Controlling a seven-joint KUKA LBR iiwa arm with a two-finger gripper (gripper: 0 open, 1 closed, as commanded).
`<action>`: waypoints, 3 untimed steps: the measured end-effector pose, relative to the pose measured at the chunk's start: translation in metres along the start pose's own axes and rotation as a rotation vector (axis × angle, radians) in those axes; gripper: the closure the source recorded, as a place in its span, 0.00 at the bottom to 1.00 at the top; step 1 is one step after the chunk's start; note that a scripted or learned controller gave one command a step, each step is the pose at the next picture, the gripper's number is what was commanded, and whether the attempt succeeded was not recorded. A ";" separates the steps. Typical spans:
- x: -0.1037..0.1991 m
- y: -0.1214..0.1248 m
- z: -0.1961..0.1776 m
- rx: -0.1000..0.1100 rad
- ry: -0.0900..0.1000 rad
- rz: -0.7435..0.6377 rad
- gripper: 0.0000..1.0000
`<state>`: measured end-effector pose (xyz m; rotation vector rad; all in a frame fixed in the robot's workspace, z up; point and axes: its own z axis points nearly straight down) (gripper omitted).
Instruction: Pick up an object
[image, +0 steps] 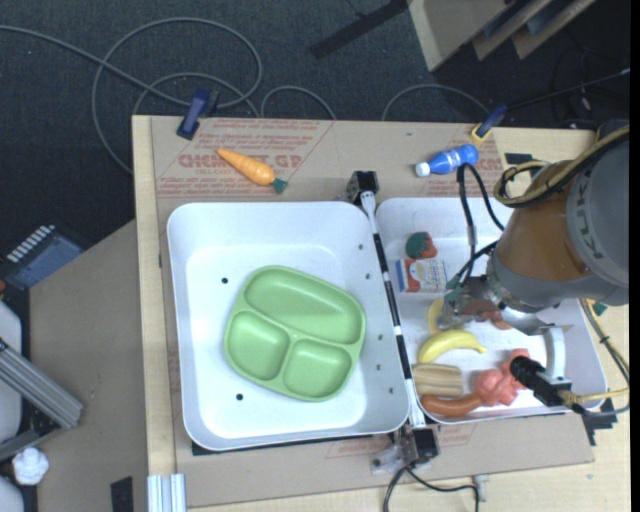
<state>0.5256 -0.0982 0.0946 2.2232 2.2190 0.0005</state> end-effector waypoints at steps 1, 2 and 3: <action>0.000 0.000 0.000 0.000 0.000 0.000 0.00; -0.008 0.067 0.010 0.000 0.000 -0.003 0.00; -0.016 0.139 -0.064 -0.004 -0.001 -0.004 0.00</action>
